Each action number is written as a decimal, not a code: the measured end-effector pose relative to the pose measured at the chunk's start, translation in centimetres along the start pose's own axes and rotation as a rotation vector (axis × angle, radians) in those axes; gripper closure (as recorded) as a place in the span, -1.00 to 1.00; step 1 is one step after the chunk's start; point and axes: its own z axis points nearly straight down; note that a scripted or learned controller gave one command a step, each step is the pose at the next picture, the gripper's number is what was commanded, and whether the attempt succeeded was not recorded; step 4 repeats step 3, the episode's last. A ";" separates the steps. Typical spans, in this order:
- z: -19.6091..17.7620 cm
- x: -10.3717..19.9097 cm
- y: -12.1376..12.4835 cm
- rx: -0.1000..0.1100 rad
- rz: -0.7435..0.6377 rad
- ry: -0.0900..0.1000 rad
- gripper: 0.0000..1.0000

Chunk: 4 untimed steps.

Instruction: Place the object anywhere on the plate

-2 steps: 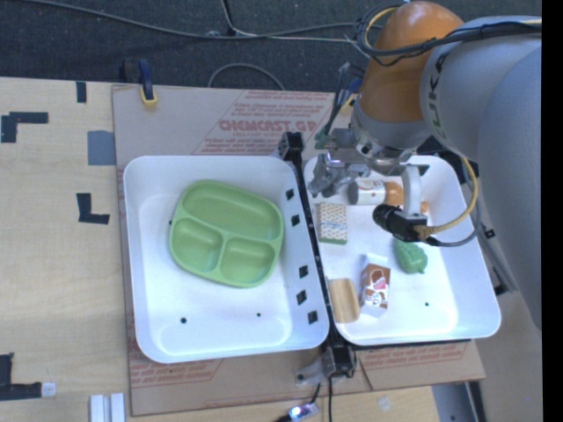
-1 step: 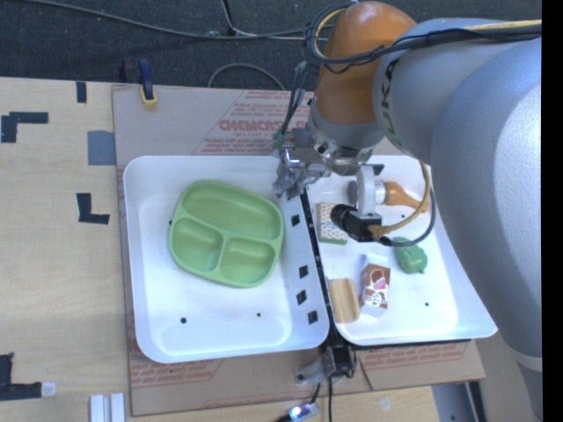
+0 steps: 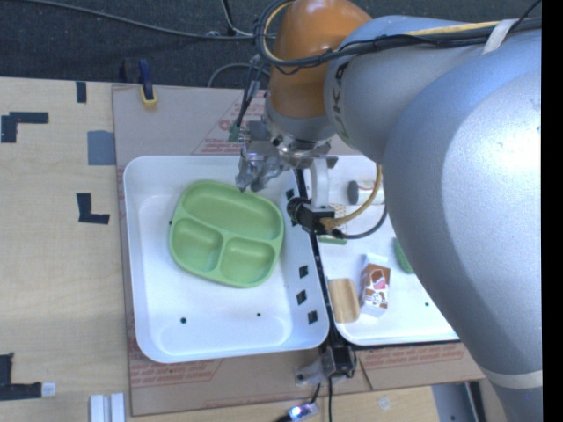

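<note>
plate (image 3: 227,234) in left bin (image 3: 145,262), claw (image 3: 255,172) over its far edge

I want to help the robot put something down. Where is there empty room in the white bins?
The left bin has bare floor between the green plate and its near rim, plus a strip along its left wall. The plate's three compartments are bare too. It is crowded at the plate's far edge, under the claw, and in the right bin by the small packet and arm.

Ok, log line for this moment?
gripper: over green plate far rim | grasp: unclear | plate: left bin | carton: right bin
</note>
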 end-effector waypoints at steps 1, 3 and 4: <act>0.8 3.2 2.3 0.000 0.003 -0.001 1.00; -1.2 2.9 1.9 0.000 0.006 -0.002 -1.00; -1.2 2.9 1.9 0.000 0.006 -0.002 -1.00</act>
